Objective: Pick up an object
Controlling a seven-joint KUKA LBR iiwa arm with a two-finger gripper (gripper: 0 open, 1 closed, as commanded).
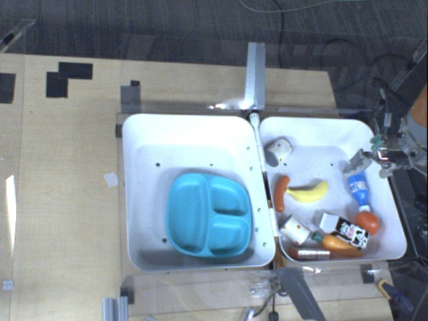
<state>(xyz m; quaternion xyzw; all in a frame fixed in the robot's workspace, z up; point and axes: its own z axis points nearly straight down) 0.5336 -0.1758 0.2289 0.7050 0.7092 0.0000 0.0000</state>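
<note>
White moulded plastic is what you have in both bins, shallow with rounded corners; the left bin point(144, 179) carries a glossy sky-blue divided tray point(208, 214), three compartments pressed into it, lying toward its near side; the right bin point(314, 139) holds the loose pieces you may pick from. You can make out a smooth yellow banana point(309, 192) near the middle, curved, with an orange-red sausage shape point(281, 192) just left of it, lying lengthwise; a pale grey rounded lump point(277, 150) sits toward the far left corner, its form hard to read; a blue-and-white bottle point(359, 190) lies at the right side with a round red-orange ball point(368, 222) just nearer than it; along the near wall you see a white cylinder point(294, 231), a small white block point(328, 221), a black-and-white patterned box point(352, 231), an orange carrot-like piece point(341, 243) and a dark reddish stick point(309, 253), crowded and partly overlapping. The gripper point(372, 158) hangs over the right edge of that bin, just beyond the bottle; its metal parts are small and blurred, so you cannot tell whether the jaws are apart or closed, and the arm is cut off by the frame's right side.
</note>
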